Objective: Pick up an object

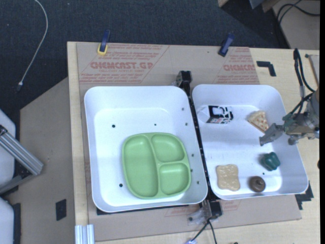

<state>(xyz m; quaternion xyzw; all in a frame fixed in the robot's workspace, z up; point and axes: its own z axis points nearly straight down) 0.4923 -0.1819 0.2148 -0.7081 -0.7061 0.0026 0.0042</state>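
Note:
The right bin (238, 93) holds several small objects. A black-and-white item (219, 114) lies at its back left and a tan wedge-shaped piece (258, 120) at its back right. A teal-green lump (270, 161) sits near the right wall, a beige slice of toast (227, 177) at the front, and a brown doughnut (257, 183) beside the toast. My gripper (280, 138) hangs over the bin's right side, between the tan wedge and the teal lump. Its fingers are spread open with nothing between them.
The left bin (101, 136) holds a green divided plate (155, 164). A black clamp (184, 78) sits at the back where the bins meet. Blue clips (226, 44) hold the cardboard at the bench's far edge. Cables hang at the right.

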